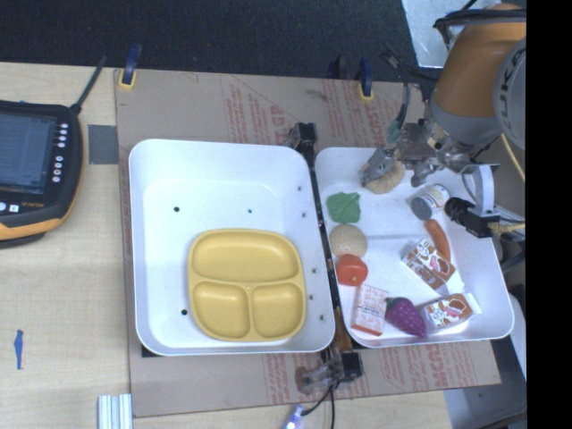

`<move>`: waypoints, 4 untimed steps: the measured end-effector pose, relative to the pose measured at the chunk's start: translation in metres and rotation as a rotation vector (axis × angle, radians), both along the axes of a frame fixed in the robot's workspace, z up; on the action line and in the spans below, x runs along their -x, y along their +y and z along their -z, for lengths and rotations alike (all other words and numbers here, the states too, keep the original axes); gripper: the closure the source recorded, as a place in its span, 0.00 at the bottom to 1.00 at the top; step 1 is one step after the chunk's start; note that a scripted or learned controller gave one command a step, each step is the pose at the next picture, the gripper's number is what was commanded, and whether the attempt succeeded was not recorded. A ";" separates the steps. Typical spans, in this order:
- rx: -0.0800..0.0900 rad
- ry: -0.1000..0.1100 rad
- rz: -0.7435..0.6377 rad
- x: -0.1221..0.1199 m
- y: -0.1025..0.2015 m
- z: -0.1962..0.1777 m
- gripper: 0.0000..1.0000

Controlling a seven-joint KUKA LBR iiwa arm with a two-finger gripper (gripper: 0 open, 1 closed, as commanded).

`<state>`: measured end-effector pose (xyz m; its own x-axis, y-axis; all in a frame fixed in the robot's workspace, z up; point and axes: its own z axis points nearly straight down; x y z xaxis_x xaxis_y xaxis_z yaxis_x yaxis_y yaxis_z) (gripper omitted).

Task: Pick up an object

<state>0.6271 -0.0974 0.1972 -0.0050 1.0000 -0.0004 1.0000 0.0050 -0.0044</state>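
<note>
Camera view is showing the gripper (382, 164) hanging over the far end of the right bin (500, 280), with its fingers looking spread a bit, right on top of a tan bread-like lump (388, 182). That lump is sitting just under and between the fingertips, but nothing is getting pinched as far as I can see. Nearer along the bin's left side, a green leafy piece (344, 207), a beige ball (348, 239) and a red tomato (351, 270) are lying in a row. A purple grape bunch (404, 315) is resting at the near end. Left bin (161, 186) is carrying a yellow divided tray (248, 283)
</note>
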 end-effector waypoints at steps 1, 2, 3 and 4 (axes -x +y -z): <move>0.001 0.000 0.001 0.117 -0.061 0.002 0.00; 0.000 0.000 0.000 0.081 -0.115 0.079 0.00; -0.001 -0.002 0.001 -0.010 -0.114 0.106 0.00; -0.002 0.007 -0.001 -0.008 -0.115 0.095 1.00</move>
<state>0.6355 -0.2126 0.1020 -0.0064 1.0000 0.0019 0.9999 0.0064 -0.0111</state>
